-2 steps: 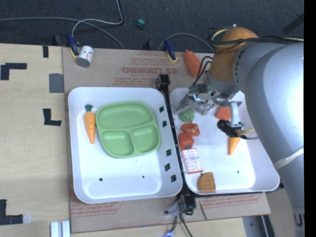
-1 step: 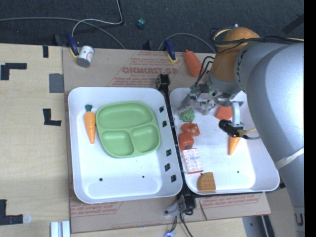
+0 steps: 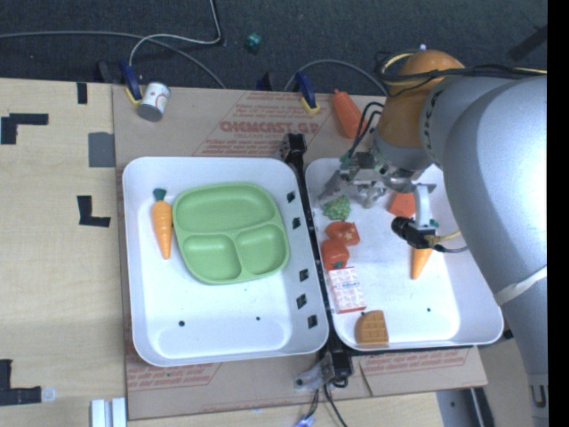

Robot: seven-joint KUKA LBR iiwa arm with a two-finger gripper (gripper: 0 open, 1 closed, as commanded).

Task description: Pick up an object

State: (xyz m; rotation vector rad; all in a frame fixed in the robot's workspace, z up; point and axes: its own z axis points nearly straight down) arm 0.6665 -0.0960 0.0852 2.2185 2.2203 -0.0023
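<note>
My gripper (image 3: 354, 183) hangs low over the back left part of the right bin (image 3: 462, 318), beneath the orange wrist band. Just in front of it lies a small green leafy toy (image 3: 336, 209). Closer to the front along the bin's left side sit two red pieces (image 3: 343, 232) (image 3: 334, 253), a red and white packet (image 3: 347, 290) and a brown waffle-like piece (image 3: 372, 327). An orange cone-shaped carrot (image 3: 420, 261) and a red-orange piece (image 3: 402, 205) lie to the gripper's right. The view shows nothing held in the gripper.
The left bin (image 3: 222, 336) holds a green divided plate (image 3: 231, 232) and a toy carrot (image 3: 162, 226). Behind the bins lie another orange carrot (image 3: 347, 114), a small can (image 3: 153, 99) and blue clips (image 3: 307, 99). The grey arm covers the right bin's back right side.
</note>
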